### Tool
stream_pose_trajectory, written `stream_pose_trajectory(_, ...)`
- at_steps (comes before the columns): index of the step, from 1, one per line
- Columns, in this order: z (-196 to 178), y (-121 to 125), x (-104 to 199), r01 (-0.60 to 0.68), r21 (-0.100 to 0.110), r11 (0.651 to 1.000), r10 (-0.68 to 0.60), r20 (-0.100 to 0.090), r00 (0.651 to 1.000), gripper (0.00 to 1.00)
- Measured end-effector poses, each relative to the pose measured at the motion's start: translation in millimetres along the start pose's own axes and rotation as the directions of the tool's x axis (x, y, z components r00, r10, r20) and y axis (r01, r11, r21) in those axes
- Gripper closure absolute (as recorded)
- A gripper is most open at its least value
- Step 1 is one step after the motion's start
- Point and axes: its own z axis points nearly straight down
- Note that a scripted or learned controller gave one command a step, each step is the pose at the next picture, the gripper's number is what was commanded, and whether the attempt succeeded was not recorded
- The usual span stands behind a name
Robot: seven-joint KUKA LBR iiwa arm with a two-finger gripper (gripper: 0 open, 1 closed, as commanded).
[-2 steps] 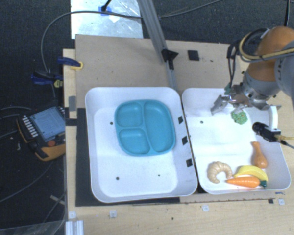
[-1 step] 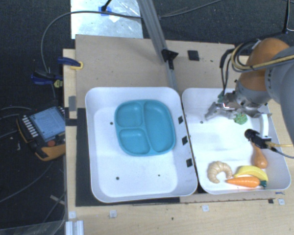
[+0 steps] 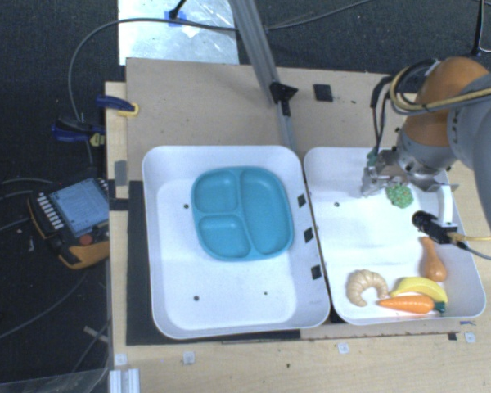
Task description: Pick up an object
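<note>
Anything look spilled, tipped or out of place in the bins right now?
Nothing stands out. The blue divided plate lies flat in the left bin. The croissant, banana, carrot and broccoli all sit inside the right bin.

A tan bench [image 3: 204, 97] fills the middle of the frame and bears two shallow white bins side by side, the left bin [image 3: 168, 293] at lower centre and the right bin [image 3: 344, 228] at lower right, their rims touching.
</note>
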Motion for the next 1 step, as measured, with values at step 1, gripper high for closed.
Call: stream_pose_trajectory(1,-49.6,-3.0,7.5,-0.001,0.003,1.0,0.001,-0.002,1.0,1.0)
